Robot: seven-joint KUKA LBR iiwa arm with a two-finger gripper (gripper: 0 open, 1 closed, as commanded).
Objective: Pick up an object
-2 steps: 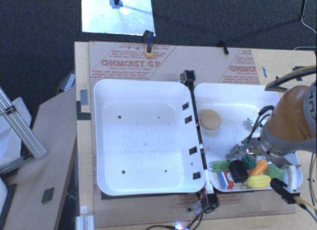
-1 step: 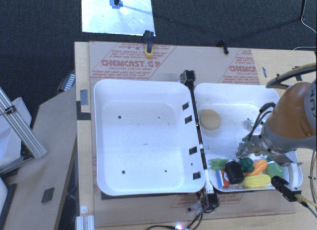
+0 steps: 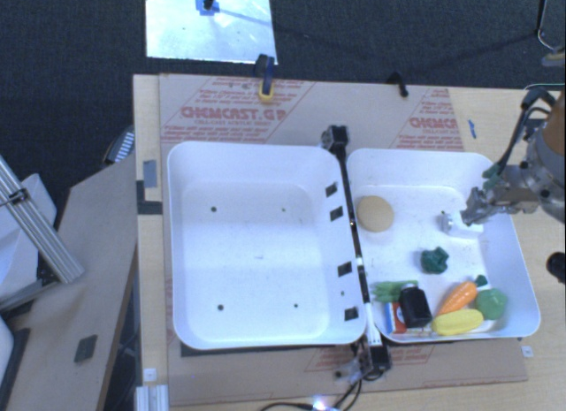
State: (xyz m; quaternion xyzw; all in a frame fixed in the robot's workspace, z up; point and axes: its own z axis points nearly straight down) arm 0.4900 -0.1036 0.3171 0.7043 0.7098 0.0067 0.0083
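The right bin [image 3: 517, 263] holds the objects. A tan round piece [image 3: 375, 213] lies near its left wall, and a dark green lump [image 3: 434, 260] sits in the middle. Along the front edge lie a light green leafy piece [image 3: 393, 290], a black block [image 3: 414, 305], an orange carrot [image 3: 459, 295], a yellow piece [image 3: 457, 322] and a green ball [image 3: 492, 303]. My gripper [image 3: 460, 218] hangs low over the right bin's back right part, above and to the right of the dark green lump. I see nothing held in it.
The left bin [image 3: 256, 241] stands beside the right one, with black clips [image 3: 336, 215] along the shared wall. Both bins rest on a printed board [image 3: 230, 113]. A shiny metal plate [image 3: 209, 11] lies on the dark floor behind the bench.
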